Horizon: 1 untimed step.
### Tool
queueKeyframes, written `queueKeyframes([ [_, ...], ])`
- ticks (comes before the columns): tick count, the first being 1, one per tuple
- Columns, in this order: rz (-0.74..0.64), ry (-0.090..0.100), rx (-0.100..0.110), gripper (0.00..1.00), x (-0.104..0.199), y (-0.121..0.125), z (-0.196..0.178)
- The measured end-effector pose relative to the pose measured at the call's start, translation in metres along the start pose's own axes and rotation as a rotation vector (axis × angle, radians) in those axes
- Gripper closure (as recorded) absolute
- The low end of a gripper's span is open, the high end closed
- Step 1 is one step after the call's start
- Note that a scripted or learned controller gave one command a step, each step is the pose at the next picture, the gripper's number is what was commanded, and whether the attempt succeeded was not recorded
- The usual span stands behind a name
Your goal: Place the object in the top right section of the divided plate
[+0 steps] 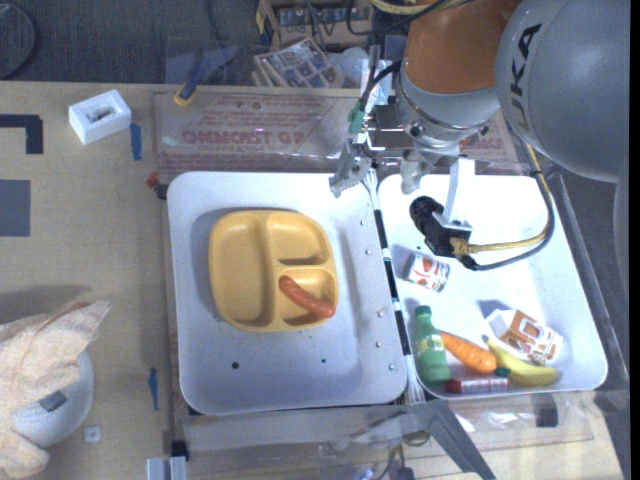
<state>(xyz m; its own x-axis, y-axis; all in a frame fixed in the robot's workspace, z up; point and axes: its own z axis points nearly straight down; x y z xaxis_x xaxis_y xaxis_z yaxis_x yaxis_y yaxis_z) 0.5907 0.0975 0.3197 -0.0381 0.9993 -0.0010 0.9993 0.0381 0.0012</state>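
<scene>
Groceries crowd the near end of the right bin (572, 230): a banana (525, 372), a carrot (468, 351) and a green bottle (431, 346), with a small carton (528, 336) and a can (428, 270) a little farther back. In the left bin (190, 228) we see the yellow divided plate (238, 258), and the sausage (305, 298) lies in its nearer right-hand section. Farthest from us, the gripper (377, 176) hangs over the strip where the two bins meet, its fingers spread apart with nothing between them.
</scene>
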Motion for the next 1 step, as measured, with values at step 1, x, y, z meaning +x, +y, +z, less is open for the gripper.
queueKeyframes([
  [1,0.032,0.0,0.0,0.0,-0.0274,-0.0057,-0.0939],
])
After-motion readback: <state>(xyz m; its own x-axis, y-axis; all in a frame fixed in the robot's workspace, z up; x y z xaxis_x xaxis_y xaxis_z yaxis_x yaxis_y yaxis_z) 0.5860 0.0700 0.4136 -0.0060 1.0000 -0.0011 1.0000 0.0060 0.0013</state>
